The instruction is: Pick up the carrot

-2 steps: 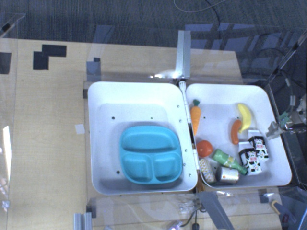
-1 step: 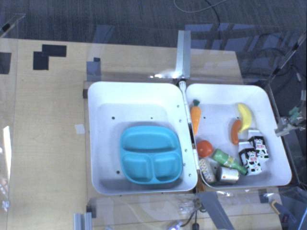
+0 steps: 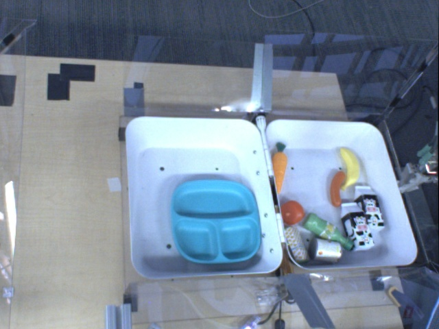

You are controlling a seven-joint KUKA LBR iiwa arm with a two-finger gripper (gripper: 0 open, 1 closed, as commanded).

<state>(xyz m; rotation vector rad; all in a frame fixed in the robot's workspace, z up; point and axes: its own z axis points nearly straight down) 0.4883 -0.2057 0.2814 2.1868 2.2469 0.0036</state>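
Observation:
The carrot (image 3: pixel 280 168) is orange with a green top pointing toward the back. It lies lengthwise in the right bin (image 3: pixel 384 142), close against that bin's left wall. Nothing touches it. A red tomato (image 3: pixel 293 212) sits a short way in front of its tip.
In the right bin there are also a yellow banana (image 3: pixel 350 166), an orange-red piece (image 3: pixel 336 188) beside it, a green bottle (image 3: pixel 328 229), a can (image 3: pixel 328 250) and black-and-white cartons (image 3: pixel 363 221). A blue divided tray (image 3: pixel 216 220) lies in the left bin (image 3: pixel 147 149).

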